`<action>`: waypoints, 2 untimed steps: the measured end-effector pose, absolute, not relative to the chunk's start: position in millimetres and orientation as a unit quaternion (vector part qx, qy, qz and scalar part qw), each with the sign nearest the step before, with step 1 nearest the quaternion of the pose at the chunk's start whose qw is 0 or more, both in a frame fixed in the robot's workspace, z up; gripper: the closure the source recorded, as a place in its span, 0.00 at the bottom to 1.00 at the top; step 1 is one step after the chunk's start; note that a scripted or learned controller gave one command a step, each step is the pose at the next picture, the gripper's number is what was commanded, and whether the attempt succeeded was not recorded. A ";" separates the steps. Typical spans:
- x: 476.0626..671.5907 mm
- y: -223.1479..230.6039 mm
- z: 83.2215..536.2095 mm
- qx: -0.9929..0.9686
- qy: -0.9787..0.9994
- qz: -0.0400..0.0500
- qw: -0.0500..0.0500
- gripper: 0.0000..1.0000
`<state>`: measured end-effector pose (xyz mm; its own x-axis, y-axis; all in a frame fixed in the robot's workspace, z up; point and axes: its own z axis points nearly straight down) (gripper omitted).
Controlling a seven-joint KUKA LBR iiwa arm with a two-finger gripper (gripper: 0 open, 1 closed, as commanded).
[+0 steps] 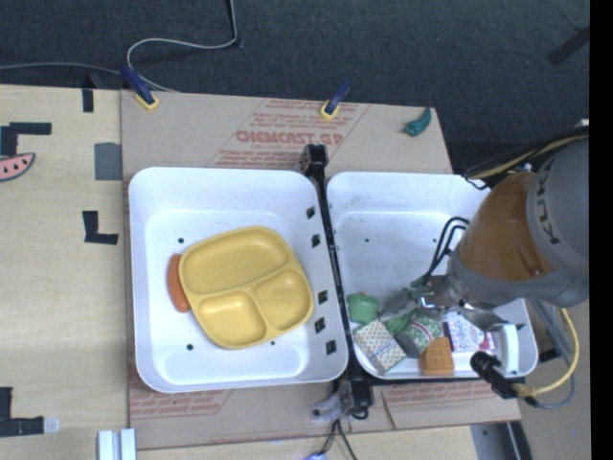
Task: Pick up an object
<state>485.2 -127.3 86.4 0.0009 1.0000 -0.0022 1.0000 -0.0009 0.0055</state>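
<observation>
Green packet (419,333) lies just beside the hand (410,305) — right bin (383,204).

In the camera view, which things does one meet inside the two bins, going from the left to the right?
Orange object under the plate's edge → yellow divided plate → green round object → patterned packet → orange cracker-like piece.

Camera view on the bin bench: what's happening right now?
The KUKA arm is reaching down into the right bin, with its pincer low over a cluster of small items in the near corner: a green object, a patterned packet and an orange piece. Nothing is visibly gripped. The left bin holds a yellow divided plate lying over an orange item.
</observation>
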 end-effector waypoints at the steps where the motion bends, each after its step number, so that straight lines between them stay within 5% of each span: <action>1: 516.1 -103.7 86.1 0.707 0.707 0.001 0.002 0.00; 2: 516.2 -104.5 95.7 0.708 0.707 0.001 0.003 1.00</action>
